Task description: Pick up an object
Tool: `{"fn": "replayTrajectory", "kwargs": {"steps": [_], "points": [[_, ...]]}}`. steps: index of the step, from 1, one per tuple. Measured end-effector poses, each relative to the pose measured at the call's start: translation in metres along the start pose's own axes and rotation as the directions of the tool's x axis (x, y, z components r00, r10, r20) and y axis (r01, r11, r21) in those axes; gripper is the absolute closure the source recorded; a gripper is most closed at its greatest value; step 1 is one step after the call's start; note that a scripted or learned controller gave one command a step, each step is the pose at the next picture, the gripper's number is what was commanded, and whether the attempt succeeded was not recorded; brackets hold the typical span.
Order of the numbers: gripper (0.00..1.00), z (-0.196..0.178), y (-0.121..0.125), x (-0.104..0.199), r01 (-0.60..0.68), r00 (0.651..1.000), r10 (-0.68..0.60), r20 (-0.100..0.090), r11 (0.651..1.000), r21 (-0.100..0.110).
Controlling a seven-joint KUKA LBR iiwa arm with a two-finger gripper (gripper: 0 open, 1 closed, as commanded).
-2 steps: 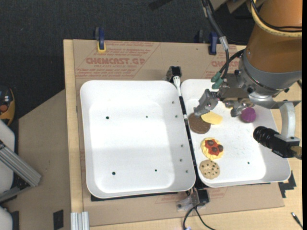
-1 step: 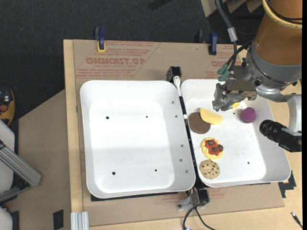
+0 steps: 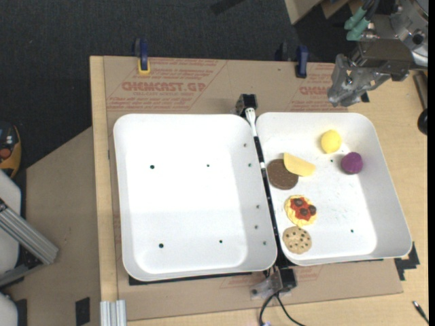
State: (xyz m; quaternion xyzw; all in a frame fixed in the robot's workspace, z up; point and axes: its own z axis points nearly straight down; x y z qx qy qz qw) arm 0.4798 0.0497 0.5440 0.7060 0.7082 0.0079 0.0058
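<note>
Looking at the far right, we see the gripper hanging above the bench just beyond the far rim of the right bin; we cannot tell its opening, and nothing shows in its grasp. Nearest it in that bin lie a yellow ball and a purple ball, apart from it.

A brown board printed with red CHEMCAST lettering tops the bench. Two blue clamps pin its far edge, one at eleven o'clock, one at one o'clock. Two shallow white bins sit side by side on it, touching at centre: the left bin at nine o'clock, the right bin at three o'clock. A black clip joins them at twelve o'clock, another at six
</note>
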Motion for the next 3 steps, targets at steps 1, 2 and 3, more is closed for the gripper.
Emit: {"fn": "replayTrajectory", "kwargs": {"steps": [1,2,3], "points": [[1.00,0.008,-0.001,-0.080,-0.012,1.000,0.012,0.005,1.000,0.018],[1.00,0.008,-0.002,-0.168,-0.013,1.000,0.013,0.007,1.000,0.015],[1.00,0.008,-0.002,-0.245,-0.011,1.000,0.011,0.008,1.000,0.015]]}}
